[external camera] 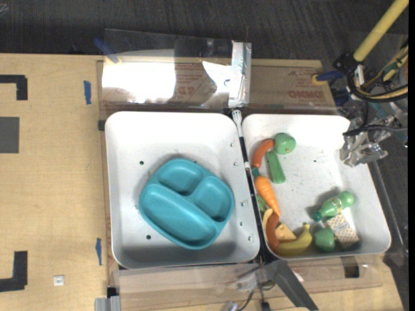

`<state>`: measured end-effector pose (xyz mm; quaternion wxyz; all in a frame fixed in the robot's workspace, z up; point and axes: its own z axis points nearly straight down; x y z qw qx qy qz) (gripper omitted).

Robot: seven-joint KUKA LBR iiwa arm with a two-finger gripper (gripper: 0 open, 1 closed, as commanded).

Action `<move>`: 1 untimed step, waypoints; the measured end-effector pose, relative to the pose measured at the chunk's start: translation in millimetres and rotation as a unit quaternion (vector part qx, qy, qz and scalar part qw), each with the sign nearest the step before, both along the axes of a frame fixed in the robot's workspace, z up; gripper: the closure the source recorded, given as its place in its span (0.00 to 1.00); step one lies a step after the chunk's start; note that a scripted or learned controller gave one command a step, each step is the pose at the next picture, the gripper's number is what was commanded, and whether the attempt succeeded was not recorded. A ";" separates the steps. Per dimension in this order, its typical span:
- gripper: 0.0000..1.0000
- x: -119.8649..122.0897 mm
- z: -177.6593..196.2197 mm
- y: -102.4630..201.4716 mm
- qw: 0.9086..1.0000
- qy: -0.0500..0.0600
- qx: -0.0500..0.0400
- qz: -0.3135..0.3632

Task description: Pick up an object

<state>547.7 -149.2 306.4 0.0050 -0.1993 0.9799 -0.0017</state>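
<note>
Camera view puts my tool at the right bin's far rim, seemingly clear of the toy carrot; grip unreadable.

Two white bins, left and right, look like smooth, matt plastic with a slight sheen. A teal tray in the left bin looks like smooth, satin plastic. The toy foods in the right bin, among them a carrot, a banana and a green bottle, look like glossy plastic. The bench looks like pale, matt wood. Clear, shiny film lies over brown cardboard behind the bins. The gripper looks like bare grey metal.
</note>
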 end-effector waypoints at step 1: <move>1.00 -42.2 67.3 -76.4 0.999 -0.001 -0.001 -0.037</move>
